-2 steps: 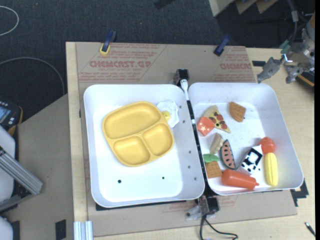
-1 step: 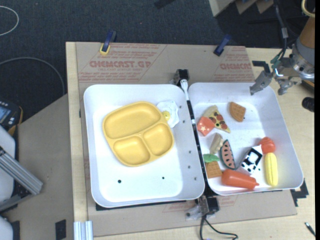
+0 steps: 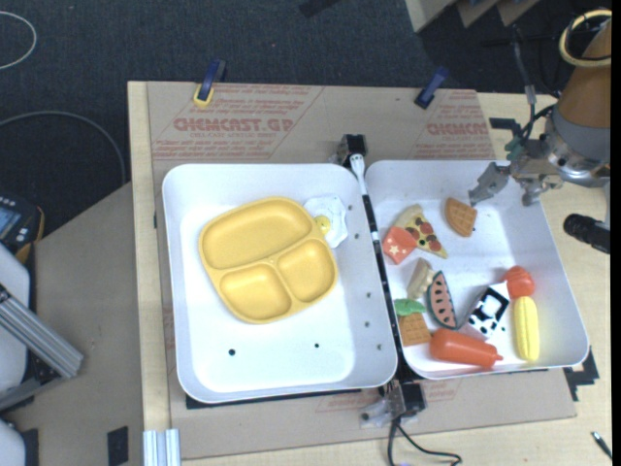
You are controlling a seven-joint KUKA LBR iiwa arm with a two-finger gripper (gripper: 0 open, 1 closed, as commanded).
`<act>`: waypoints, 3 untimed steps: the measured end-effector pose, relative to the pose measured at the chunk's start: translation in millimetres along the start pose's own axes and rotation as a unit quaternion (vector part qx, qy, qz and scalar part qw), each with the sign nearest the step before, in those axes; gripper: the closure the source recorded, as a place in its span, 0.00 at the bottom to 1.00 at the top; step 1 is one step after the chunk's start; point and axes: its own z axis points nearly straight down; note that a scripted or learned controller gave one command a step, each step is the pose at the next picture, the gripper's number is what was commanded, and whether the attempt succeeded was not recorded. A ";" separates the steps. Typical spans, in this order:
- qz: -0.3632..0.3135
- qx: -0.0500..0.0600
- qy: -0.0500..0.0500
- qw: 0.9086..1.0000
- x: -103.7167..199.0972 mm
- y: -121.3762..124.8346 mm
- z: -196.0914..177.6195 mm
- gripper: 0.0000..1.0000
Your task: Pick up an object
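My gripper hovers over the back right part of the right bin, open, with nothing between its fingers. A brown bread piece lies just left of and below the left fingertip. Further left are a pizza slice and a red cube-like piece. Toward the front lie a watermelon slice, a red sausage, a black-and-white piece, a yellow corn cob and an orange-red ball.
The left bin holds a yellow divided plate and a fried egg at its back right corner. A beige piece, a green bit and a cracker crowd the right bin's left side.
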 end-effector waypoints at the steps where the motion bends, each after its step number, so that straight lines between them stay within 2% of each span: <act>1: 0.000 0.000 0.000 1.000 -1.8 4.8 44.9 0.00; 2: -0.001 -0.003 0.001 1.000 -0.9 7.2 78.8 0.00; 3: -0.002 -0.009 -0.001 1.000 -0.7 10.7 62.7 1.00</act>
